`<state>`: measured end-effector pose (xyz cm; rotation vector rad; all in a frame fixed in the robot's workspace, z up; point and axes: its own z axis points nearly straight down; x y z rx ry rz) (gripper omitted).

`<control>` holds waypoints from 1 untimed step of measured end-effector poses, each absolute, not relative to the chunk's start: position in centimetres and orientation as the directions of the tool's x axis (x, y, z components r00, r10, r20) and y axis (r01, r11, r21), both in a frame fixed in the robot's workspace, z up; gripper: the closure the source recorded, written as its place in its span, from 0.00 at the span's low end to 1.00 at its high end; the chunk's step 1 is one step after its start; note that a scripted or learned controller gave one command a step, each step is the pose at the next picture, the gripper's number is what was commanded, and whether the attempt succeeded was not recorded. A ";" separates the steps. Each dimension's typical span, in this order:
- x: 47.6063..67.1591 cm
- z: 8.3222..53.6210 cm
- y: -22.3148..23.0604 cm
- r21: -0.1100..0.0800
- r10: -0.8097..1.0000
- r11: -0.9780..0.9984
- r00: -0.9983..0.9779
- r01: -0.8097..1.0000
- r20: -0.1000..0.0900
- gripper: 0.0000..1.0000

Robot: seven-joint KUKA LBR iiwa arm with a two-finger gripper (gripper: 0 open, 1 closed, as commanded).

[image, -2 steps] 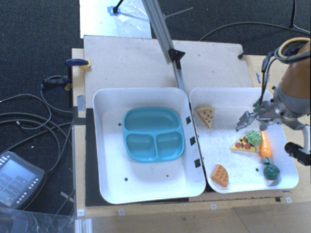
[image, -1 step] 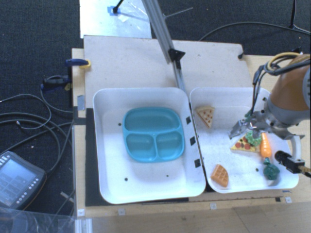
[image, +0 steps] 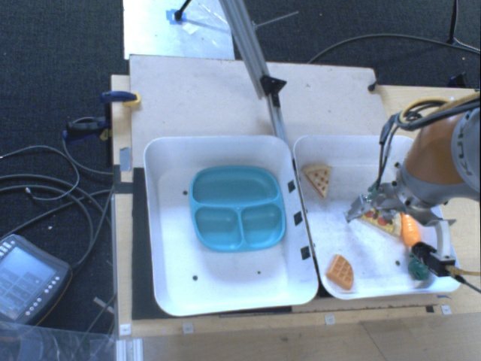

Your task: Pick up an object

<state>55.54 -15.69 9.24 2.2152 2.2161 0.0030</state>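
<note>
gripper [image: 364, 206] low in right bin [image: 353, 153], pizza slice [image: 382, 220] just beside its fingers, finger state unclear

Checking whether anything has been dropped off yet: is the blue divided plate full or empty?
Empty. All three compartments of the blue plate in the left bin show bare blue plastic.

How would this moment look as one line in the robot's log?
hand: low in right white bin | over: pizza-slice toy | grasp: unclear | left bin: blue divided plastic tray
</note>
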 end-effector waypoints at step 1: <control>55.7 10.5 -15.7 0.011 1.000 0.000 0.000 1.000 -0.004 1.00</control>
